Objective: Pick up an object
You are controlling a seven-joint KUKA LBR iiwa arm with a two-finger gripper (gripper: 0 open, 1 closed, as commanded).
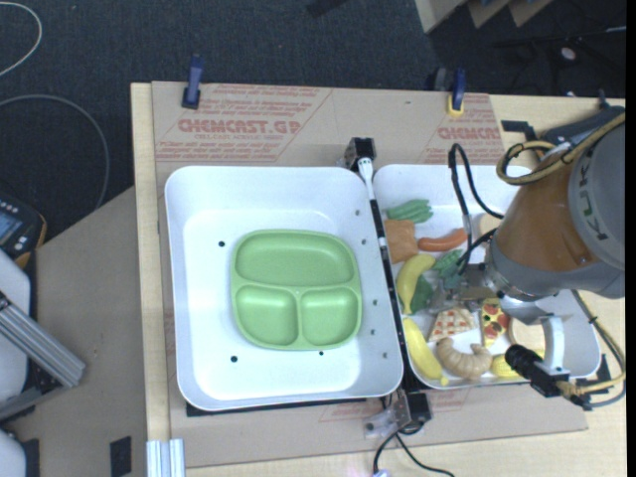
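My pincer (449, 288) hangs low over the middle of the right bin (588, 364), reaching in from the bin's right side. How wide it stands, I cannot tell; wrist and cables crowd the view there. Orange band of my arm (547, 212) sits over the bin's upper right part.

Toy food fills the right bin. Just beside the pincer, toward the bin's left wall: a yellow banana (409, 278), with a dark green leafy piece (437, 278) lying against it. Just below the pincer: a waffle slice (452, 323). Near the bin's lower edge: a tan croissant (465, 358), and a second banana (422, 354) curving along the lower left corner. Above the pincer: an orange carrot (441, 240), a tan bread-like piece (399, 238), and green bean pods (409, 210) nearest the upper left corner. Nothing seen held.

Left bin (194, 207), touching the right bin along its wall: a green divided plate (295, 288) lies flat in the middle, three compartments.

Both bins rest on a cardboard sheet (248, 122) with red print, blue clamps (193, 83) at its upper edge.
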